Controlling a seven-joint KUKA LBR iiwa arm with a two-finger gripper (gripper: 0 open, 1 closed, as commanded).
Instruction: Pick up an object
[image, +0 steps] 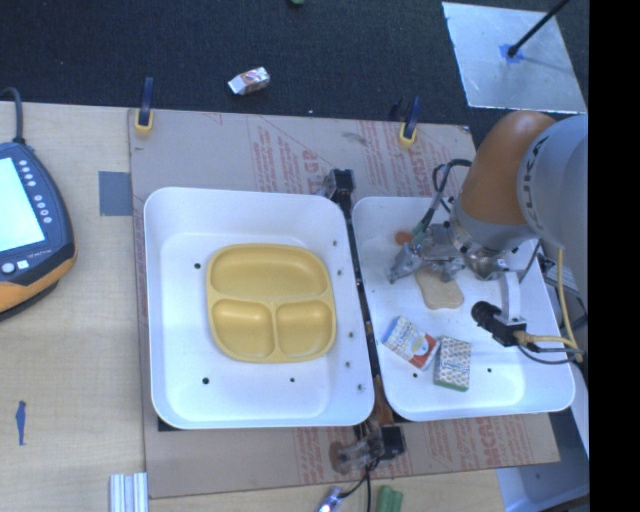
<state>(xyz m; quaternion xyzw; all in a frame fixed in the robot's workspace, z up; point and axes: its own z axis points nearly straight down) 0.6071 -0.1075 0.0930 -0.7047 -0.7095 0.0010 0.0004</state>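
My gripper (425, 262) hangs low over the upper middle of the right bin (520, 395), reaching in from the right. A flat tan piece (441, 293) lies right below it, partly covered by the gripper. A small orange thing (402, 238) peeks out just to the gripper's upper left. Nearer the front of this bin lie a white, blue and red packet (410, 341) and, beside it, a small green patterned box (453, 362). Nothing can be made out in the gripper's hold.
The left bin (175, 390) holds a yellow three-compartment plate (270, 301). An orange-edged control pendant (28, 225) rests on the bench at far left. A crumpled wrapper (250, 81) lies on the dark floor beyond the bench. Clamps (145, 110) pin the cardboard.
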